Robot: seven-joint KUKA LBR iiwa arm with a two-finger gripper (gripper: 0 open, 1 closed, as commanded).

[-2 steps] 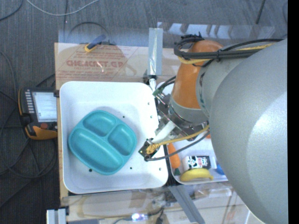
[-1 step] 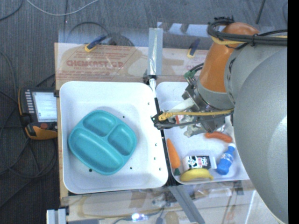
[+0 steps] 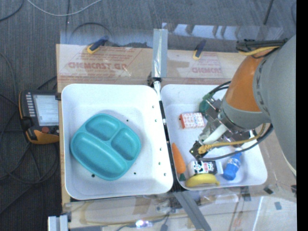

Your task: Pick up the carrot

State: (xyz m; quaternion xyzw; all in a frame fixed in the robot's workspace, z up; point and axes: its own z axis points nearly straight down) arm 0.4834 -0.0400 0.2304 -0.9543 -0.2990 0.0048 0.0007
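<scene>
The carrot (image 3: 179,160) is orange and slim. It lies lengthwise along the left wall of the right bin (image 3: 175,93), near the front corner. My gripper (image 3: 210,127) hangs over the middle of that bin, right of and slightly behind the carrot and apart from it. The grey wrist with its orange band covers much of the gripper from above. Nothing is seen held.
Close to the carrot's front end lie a yellow banana (image 3: 202,180) and a small black-and-white carton (image 3: 202,167). A blue bottle (image 3: 232,168) lies to their right, and a red-and-white box (image 3: 191,120) sits further back. A teal divided plate (image 3: 106,146) lies in the left bin (image 3: 77,97).
</scene>
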